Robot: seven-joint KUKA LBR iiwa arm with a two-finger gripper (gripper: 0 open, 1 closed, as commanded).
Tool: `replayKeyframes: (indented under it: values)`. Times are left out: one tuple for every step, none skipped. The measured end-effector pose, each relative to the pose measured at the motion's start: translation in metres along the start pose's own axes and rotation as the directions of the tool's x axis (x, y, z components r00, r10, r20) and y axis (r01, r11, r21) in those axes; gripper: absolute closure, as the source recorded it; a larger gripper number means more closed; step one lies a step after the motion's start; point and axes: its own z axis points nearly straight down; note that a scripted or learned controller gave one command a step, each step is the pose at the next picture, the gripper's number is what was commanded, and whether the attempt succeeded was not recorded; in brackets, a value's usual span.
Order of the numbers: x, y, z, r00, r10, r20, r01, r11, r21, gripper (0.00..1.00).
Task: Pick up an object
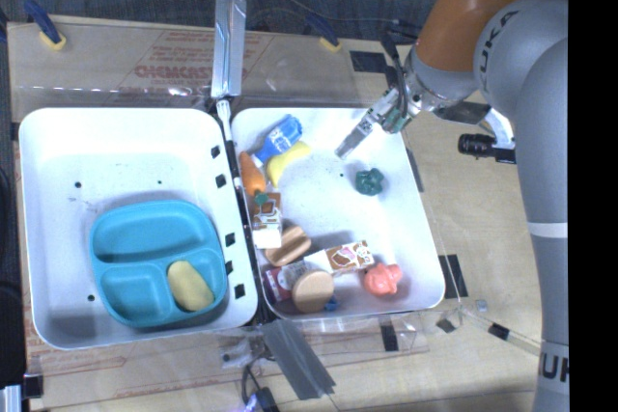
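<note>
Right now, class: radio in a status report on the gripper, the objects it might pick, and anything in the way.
Gripper above right bin's upper part, holding nothing seen. Nearest: small dark green lump, yellow banana-shaped toy. Path to green lump looks clear.

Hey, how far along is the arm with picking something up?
Done: the hand has reached over the right bin, near its far edge. In hand: nothing shows between its fingers. Left: come down on a piece, perhaps the green toy closest to it, grip and lift. The potato sits in the blue tray.
</note>
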Motion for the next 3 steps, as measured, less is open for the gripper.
replayKeyframes:
  values:
    - [0.047, -0.048, 0.056, 0.992, -0.128, -0.007, 0.128, 0.992, 0.003, 0.0]
    - [0.046, -0.046, 0.043, 0.991, -0.134, -0.002, 0.134, 0.991, 0.001, 1.0]
    - [0.046, -0.046, 0.044, 0.991, -0.134, -0.003, 0.134, 0.991, 0.002, 0.0]
